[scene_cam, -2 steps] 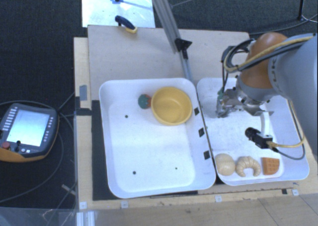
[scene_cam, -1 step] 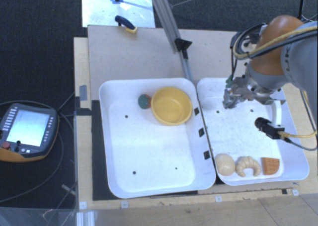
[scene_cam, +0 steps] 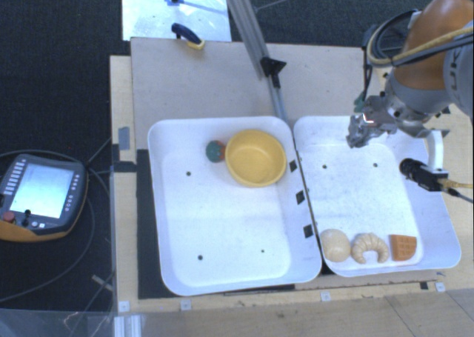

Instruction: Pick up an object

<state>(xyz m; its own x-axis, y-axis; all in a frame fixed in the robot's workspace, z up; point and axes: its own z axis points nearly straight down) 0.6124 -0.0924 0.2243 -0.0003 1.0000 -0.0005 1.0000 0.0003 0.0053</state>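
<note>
Beige tabletop point(scene_cam: 192, 76) on dark carpet, teach pendant point(scene_cam: 38, 196) left of it. Two white bins: left bin point(scene_cam: 222, 254) has one glossy yellow bowl point(scene_cam: 255, 157) and one small dark-green ball point(scene_cam: 215, 151) touching its left side. Right bin point(scene_cam: 370, 180) near edge: one pale egg-shaped roll point(scene_cam: 335, 244), one curved croissant point(scene_cam: 370, 247), one orange square cracker point(scene_cam: 403, 247), in a row. My end effector point(scene_cam: 361, 135) hovers over right bin's far edge, grip state unclear
</note>
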